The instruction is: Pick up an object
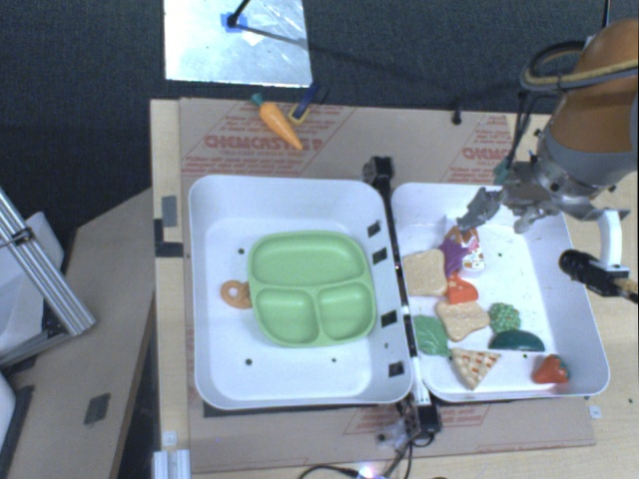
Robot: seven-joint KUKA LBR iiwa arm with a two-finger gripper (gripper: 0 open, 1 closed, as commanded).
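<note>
Near the front edge of the right bin [589,367] lie a waffle wedge [474,366] and a red strawberry [549,369]. Just behind them sit a dark green piece [516,340], a bumpy green piece [504,316], a leaf [431,335] and a small toast [462,319]. Further back are a red bit [461,291], a bigger bread slice [424,272] and a purple and white toy [462,251].

Over in the left bin [215,267] there is a green tray [310,287] with a little pretzel [236,294] just beside it. A toy carrot [280,124] lies on the surface [419,133] behind the bins.

The jaws [484,208] hang above the back of the right bin, just above the purple and white toy. That toy looks like the thing to grab. It touches the bread slice and the red bit, so the jaws should come straight down over it, with one finger on each side. They should not push the bread. Then squeeze gently and lift slowly.

I cannot tell how far open the jaws are, because they look too dark and small. I see nothing held between them. They look close to the toy, but I cannot tell if they touch it.
</note>
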